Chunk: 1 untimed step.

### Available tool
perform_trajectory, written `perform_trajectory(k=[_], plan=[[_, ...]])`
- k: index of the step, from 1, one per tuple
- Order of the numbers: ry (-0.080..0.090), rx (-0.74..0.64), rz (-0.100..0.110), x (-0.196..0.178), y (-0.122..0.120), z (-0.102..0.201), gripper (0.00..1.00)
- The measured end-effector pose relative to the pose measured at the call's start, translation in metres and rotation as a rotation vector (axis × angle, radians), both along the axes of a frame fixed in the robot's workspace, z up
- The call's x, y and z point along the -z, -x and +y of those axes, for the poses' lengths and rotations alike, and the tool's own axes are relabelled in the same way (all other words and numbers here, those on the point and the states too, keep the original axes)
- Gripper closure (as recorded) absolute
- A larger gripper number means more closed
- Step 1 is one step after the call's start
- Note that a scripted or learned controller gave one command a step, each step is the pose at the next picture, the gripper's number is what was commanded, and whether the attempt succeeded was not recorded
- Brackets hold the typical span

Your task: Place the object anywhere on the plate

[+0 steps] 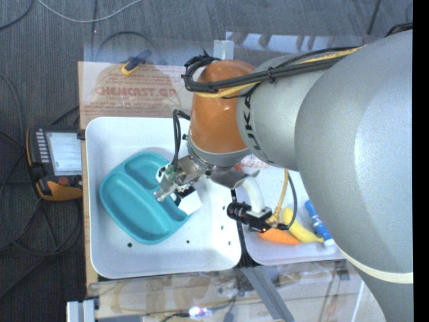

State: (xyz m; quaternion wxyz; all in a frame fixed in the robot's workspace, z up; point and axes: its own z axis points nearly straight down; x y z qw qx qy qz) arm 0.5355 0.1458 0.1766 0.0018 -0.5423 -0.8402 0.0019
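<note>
A teal divided plate (137,200) lies tilted in the left white bin (107,260). My gripper (167,185) hangs over the plate's right rim, pointing down and to the left, under the orange wrist band. A small white piece (191,205) sits just below and right of the gripper, at the plate's right edge. Whether it touches the gripper is unclear. The big grey arm hides much of the right side.
In the right bin (268,255) lie an orange carrot-like thing (280,237), a yellow banana-like thing (299,228) and a blue pen-like thing (318,223). A cardboard sheet (127,96) lies behind the left bin. A handheld pendant (53,159) rests left of the bench.
</note>
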Motion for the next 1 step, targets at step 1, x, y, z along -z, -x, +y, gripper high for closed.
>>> perform_trajectory(k=[1], plan=[[0.000, 0.000, 0.000, -0.0001, -0.0001, 0.0000, 0.00]])
